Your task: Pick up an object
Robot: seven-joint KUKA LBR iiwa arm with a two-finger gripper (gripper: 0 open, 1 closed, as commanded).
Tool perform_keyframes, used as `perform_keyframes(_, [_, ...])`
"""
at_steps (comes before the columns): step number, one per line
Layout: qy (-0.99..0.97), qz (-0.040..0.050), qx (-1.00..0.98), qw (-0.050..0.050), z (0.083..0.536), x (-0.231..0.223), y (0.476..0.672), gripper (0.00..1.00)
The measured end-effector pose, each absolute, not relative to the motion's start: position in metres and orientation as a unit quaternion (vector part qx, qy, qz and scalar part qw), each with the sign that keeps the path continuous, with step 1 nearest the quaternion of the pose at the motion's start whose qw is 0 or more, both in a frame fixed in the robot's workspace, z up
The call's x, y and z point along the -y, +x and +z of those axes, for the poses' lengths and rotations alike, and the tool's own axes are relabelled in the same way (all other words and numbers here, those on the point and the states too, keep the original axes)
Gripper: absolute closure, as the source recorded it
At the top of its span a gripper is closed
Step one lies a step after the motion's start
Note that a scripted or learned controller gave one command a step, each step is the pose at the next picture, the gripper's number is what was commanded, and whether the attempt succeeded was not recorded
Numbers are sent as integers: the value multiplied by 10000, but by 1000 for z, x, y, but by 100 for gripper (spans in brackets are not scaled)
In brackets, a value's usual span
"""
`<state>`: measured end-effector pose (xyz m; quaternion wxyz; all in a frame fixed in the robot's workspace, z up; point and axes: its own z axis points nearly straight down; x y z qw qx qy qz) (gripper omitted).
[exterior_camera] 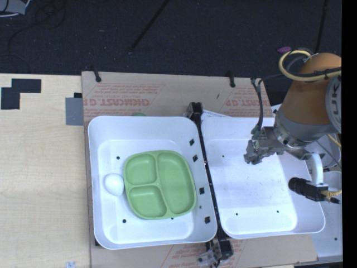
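Green divided plate (159,184) lies flat in the left bin (106,133), its long axis running slightly aslant from upper left to lower right, two small compartments uppermost. A white egg-like ball (114,183) touches its left edge. The gripper (254,155) hangs over the right bin (262,216); its state is perhaps too blurred to tell.

Upside-down red print on cardboard (146,97), unreadable

We see a pale wood bench (39,172) with black tape marks (19,92), a cardboard sheet (162,96) spread under the bins, and dark carpet (167,27) crossed by cables (150,21) beyond.
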<state>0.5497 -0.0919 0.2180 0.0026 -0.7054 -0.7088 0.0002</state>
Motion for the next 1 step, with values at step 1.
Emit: perform_keyframes(1, [-7055, 9, 7087, 32, 214, 34, 532, 100])
